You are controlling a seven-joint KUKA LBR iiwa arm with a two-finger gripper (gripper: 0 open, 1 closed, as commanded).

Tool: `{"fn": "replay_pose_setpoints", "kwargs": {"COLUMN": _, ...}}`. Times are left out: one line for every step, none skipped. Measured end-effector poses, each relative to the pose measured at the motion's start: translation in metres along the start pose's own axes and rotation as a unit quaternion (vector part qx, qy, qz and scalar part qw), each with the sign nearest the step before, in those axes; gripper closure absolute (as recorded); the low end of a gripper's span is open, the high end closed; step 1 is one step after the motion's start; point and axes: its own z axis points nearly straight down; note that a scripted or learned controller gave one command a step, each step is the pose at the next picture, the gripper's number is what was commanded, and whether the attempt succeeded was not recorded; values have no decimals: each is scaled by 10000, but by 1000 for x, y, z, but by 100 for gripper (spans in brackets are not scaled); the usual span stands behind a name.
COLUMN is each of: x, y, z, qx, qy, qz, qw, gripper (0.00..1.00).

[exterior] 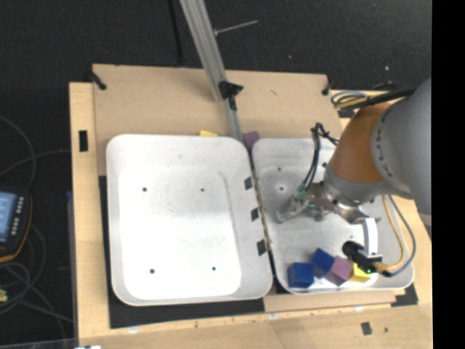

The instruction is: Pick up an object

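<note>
Two bins side by side on the counter (160, 86): left bin (174, 217), right bin (285, 158). Blocks (322, 260) huddle in the right bin's near corner. End effector (289, 209) hangs over that bin, behind them. Stray block (251, 138) behind the bins, at their seam.

Left bin (182, 217) beside right bin (280, 158) on tan desk (160, 100); slanted metal rail (200, 27) behind; handheld screen (11, 220) far left.

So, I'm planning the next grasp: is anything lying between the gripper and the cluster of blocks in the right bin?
Nothing visible does. The gripper sits over bare floor of the right bin. The blue cube, blue block and purple block lie toward the bin's near edge, with only white floor between.
</note>
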Motion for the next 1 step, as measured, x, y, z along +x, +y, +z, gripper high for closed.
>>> {"fn": "replay_pose_setpoints", "kwargs": {"x": -1, "y": 1, "z": -11, "qx": -18, "qy": -2, "qz": 1, "qw": 10000, "gripper": 100}}
